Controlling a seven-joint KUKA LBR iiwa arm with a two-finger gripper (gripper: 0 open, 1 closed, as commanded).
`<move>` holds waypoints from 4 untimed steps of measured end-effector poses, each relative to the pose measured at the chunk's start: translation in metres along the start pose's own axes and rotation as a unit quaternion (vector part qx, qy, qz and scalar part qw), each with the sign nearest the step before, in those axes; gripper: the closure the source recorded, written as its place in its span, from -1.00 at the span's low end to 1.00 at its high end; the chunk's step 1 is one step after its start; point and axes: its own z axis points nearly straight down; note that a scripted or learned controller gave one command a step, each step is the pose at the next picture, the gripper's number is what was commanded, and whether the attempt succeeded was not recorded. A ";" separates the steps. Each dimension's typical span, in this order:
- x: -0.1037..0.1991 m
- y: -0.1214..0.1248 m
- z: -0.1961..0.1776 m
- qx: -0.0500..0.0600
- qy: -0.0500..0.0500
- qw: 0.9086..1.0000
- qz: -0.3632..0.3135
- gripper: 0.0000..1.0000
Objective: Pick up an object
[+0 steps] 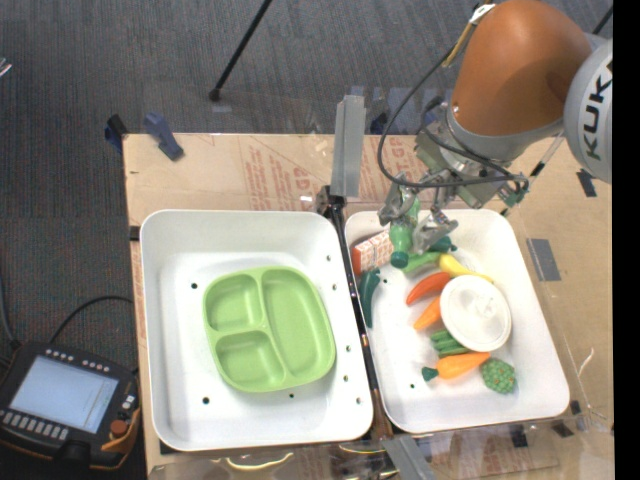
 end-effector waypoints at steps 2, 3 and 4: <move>0.044 0.022 0.022 -0.002 0.004 0.999 -0.034 1.00; -0.014 0.021 -0.003 -0.001 0.002 0.999 -0.041 1.00; -0.016 0.021 -0.013 -0.002 0.000 0.999 -0.040 1.00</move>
